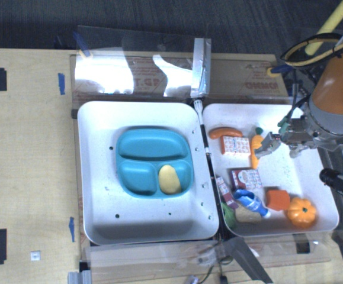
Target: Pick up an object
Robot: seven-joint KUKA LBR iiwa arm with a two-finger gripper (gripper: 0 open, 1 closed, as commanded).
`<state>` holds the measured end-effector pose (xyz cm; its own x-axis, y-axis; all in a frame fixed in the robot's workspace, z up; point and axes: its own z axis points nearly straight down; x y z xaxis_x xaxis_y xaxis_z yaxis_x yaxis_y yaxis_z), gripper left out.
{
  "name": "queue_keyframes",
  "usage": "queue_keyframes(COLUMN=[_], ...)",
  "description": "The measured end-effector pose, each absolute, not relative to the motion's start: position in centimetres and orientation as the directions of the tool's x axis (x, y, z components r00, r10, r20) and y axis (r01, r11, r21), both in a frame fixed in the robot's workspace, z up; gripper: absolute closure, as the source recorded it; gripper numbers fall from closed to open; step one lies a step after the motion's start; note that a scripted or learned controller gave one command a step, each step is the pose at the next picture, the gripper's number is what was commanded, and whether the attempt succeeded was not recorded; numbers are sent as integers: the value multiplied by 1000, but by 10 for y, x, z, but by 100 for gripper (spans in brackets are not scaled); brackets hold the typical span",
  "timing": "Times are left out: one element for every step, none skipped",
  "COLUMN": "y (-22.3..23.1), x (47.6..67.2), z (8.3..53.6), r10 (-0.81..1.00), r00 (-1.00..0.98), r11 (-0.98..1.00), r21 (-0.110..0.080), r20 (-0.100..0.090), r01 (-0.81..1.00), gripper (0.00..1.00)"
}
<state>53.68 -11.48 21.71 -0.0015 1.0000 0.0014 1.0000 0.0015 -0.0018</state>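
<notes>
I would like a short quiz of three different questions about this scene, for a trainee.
1. True or false: the yellow egg lies in the blue tray, in the left bin.
2. Which thing lies nearest the front right corner of the right bin? A. sausage B. pumpkin C. carton
3. Fill in: the gripper hangs over the ____ bin.

Key: 1 true; 2 B; 3 right.

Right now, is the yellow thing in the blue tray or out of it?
In. The yellow thing lies in the lower right compartment of the blue tray, inside the left bin, with tray rim all around it.
</notes>
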Motion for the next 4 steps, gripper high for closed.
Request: queue_keyframes(y=[-156, -180, -180, -139], x=[578, 575, 577, 655], z=[88, 87, 99, 107], r10=[983, 989, 989, 994], r00=[-182, -148, -146, -109], r11=[182, 148, 146, 109], r21=[8, 6, 13, 2], r20=[-4, -3, -6, 1], r01=[983, 989, 989, 994], gripper=[0, 0, 100, 100])
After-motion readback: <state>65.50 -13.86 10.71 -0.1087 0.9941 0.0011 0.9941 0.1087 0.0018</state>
